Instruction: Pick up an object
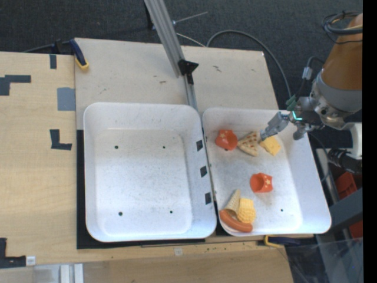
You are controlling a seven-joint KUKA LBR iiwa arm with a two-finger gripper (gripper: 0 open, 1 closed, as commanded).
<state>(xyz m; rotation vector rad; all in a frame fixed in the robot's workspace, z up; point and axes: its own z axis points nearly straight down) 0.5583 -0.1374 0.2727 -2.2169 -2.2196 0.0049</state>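
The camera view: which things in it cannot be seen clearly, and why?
- Gripper: too small and blurred to tell its state.
- Yellow block: whether the gripper touches it is unclear, as they overlap.
- Arm: cut off by the right edge.
- Sausage: partly covered by the corn piece.

White speckled bins [141,114] hold red, orange and yellow toys [261,183].
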